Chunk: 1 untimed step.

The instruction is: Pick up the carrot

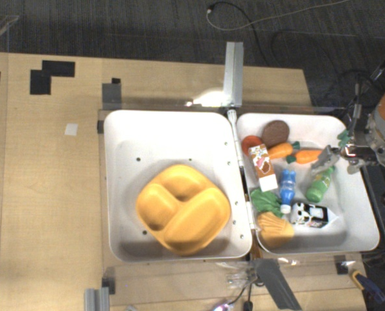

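Carrot: I am seeing two orange carrots lying in the upper part of the right bin (367, 229); the left carrot (281, 151) is resting just below the brown round piece, and the right carrot (307, 156) is lying beside it, its far end reaching toward the gripper.
Left bin: the left bin (124, 173) is holding one large yellow sectioned dish (183, 208), sitting low and toward the middle.
Divider: the two bins are sitting side by side, touching along a narrow metal strip (241, 173).
Right bin, left side: a red round item (250, 142) is lying at the top by the divider; a small carton (262, 162) is lying tilted just below it, with a green leafy item (265, 201) further down and a tan piece (275, 229) at the bottom.
Right bin, middle: the brown round piece (276, 132) is sitting at the top; a blue bottle (287, 186) is lying below the carrots, and a black and white carton (308, 215) is lying near the bottom.
Right bin, right side: a green bottle (320, 187) is lying tilted just under the gripper.
Gripper: the gripper (326, 159) is hanging over the upper right of the right bin, close to the right carrot's tip; I cannot tell how it is set, and I am not seeing a carrot held in it.
Arm: the arm (382, 129) is reaching in from the right edge.
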### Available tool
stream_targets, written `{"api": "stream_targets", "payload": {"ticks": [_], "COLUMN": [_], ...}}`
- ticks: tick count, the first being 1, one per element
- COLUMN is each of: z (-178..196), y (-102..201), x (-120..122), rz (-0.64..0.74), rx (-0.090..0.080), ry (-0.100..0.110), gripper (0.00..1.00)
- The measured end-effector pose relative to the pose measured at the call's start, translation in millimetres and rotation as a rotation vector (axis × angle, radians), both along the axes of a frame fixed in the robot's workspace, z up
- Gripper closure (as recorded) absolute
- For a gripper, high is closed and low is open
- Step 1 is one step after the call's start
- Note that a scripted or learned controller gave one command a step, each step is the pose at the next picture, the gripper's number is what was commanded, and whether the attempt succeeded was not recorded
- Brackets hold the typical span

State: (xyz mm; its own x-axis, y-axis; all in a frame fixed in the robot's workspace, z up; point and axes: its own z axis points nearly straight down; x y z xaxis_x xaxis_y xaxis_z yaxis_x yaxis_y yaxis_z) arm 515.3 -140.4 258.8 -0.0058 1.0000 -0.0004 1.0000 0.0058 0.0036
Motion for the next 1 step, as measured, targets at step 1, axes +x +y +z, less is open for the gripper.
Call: {"api": "stream_targets", "payload": {"ticks": [1], "z": [-55.9], "y": [-60.6], "x": [107.6], "rz": [0.242], "rx": [-0.002], "ry": [-0.002], "gripper": [0.0]}}
